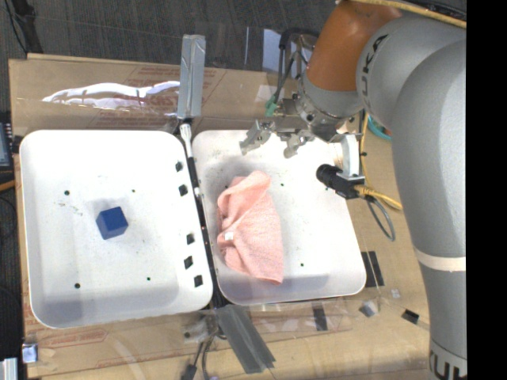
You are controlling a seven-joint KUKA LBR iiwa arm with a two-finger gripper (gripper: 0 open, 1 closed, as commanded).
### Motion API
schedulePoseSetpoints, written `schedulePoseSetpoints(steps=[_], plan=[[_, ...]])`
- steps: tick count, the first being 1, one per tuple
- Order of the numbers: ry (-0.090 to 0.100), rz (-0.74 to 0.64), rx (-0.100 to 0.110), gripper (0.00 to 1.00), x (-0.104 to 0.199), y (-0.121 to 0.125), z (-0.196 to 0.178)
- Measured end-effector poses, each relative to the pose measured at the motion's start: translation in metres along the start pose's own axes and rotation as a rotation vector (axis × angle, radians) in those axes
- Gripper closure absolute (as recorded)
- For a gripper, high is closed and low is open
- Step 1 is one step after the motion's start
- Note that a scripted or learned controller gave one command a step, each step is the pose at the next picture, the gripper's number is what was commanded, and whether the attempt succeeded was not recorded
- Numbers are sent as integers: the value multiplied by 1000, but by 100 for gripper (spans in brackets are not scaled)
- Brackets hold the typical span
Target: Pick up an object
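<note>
End effector [273,141] sits over the far edge of the right bin [341,252], fingers spread wide, nothing between them. Pink cloth [252,226] lies crumpled in that bin, near its left wall. Blue cube [112,222] in left bin [47,291].

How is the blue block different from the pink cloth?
The blue block is small, hard-edged and cube-shaped; the pink cloth is much bigger, soft and crumpled. The block sits in the left bin; the cloth lies in the right bin, nearer the gripper. Both rest on a white bin floor, untouched.
</note>
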State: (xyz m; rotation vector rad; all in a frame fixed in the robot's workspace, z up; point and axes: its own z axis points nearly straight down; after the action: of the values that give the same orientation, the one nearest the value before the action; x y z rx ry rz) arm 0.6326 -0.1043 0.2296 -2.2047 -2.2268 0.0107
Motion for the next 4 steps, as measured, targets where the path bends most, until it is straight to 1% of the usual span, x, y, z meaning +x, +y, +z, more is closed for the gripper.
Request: schedulePoseSetpoints(steps=[1,2,3,4], plan=[[0,-64,-5,0,-36,-7,140],[1,-68,1,100,-36,-7,133],[0,-68,1,0,-36,-7,133],[0,-88,-4,0,-47,-41,141]])
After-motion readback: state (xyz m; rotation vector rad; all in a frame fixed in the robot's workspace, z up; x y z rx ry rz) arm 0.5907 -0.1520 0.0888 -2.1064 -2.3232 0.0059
